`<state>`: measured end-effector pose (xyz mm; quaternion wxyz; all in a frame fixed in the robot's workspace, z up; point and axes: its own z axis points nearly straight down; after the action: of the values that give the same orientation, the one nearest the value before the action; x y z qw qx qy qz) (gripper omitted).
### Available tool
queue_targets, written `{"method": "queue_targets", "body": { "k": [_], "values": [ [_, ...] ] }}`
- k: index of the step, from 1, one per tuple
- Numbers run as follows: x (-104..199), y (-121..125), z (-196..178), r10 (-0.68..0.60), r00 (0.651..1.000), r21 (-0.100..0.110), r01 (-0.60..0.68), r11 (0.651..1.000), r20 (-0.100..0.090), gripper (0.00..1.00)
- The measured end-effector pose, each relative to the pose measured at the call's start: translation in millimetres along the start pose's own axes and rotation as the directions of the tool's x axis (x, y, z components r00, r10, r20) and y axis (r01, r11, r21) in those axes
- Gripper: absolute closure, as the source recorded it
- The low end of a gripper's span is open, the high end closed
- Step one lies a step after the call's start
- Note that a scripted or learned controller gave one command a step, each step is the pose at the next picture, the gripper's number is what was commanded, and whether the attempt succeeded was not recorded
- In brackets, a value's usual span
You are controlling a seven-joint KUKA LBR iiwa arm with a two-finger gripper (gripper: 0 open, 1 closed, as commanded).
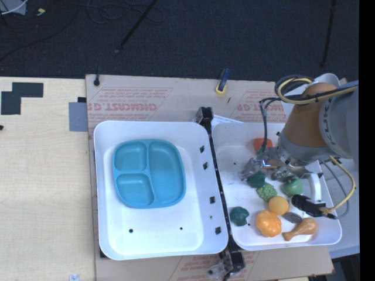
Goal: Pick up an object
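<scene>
While bent low from the right, jaws (256,170) over right bin (234,151).

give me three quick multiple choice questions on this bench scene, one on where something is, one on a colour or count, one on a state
1. Where does the blue divided tray lie?
A. in the left bin
B. in the right bin
C. on the bare bench

2. How many compartments does the blue divided tray have?
A. two
B. three
C. five

3. How do the toy foods in the right bin lie?
A. spread evenly over the whole floor
B. stacked in one tall pile
C. clustered toward the near right part, under and beside the arm

Answers:
1. A, the tray sits on the floor of the left bin.
2. B, two on top and one wide one below.
3. C, the orange round piece, the tan drumstick and the dark green piece sit close together there, near the gripper.
</scene>
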<state>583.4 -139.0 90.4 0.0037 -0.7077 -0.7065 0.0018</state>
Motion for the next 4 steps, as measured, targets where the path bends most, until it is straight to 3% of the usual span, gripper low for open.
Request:
{"method": "queue_targets", "body": {
  "k": [1,2,4],
  "values": [
    [0,-1,3,0.004,1.0,-0.003,-0.004,1.0,0.001,0.0],
    [-2,-1,-7,0.009,1.0,-0.001,-0.009,1.0,0.0,1.0],
    [5,-6,-113,-0.002,1.0,-0.01,0.002,1.0,0.003,1.0]
  ]
}}
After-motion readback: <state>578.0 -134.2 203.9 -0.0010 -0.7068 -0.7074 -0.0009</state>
